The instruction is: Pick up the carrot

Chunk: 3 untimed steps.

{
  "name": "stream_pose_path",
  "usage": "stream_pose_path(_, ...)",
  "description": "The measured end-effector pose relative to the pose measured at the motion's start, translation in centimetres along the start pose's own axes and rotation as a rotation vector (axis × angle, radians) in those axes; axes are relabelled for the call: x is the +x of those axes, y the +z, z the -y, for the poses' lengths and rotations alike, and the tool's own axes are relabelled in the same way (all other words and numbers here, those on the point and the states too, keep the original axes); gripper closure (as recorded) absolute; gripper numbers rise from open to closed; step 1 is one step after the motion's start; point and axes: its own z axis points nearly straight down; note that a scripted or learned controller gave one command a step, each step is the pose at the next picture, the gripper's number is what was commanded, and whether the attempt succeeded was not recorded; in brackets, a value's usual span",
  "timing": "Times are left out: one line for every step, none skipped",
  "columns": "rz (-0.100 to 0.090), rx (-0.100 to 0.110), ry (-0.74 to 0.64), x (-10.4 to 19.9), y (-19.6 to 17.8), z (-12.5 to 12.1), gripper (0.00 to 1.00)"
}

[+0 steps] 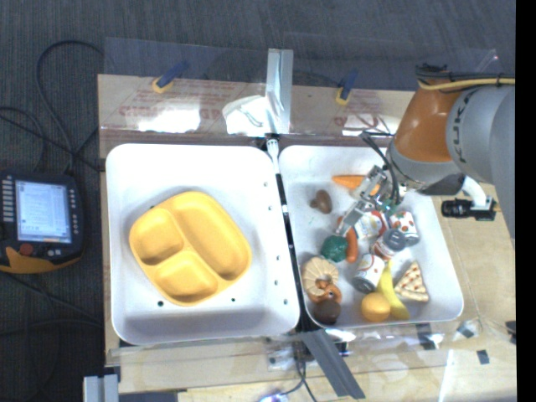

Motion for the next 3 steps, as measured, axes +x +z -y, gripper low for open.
stream_pose_path(-0.028,0.011,0.394,-1.1,0.0,-1.8,0.0)
stream_pose_path(-0.028,0.044,0.207,-1.3,-0.1,-5.1,0.0)
stream_pose_path(0.002,0.024,0.203,-1.7,-1.3,-5.6,1.0)
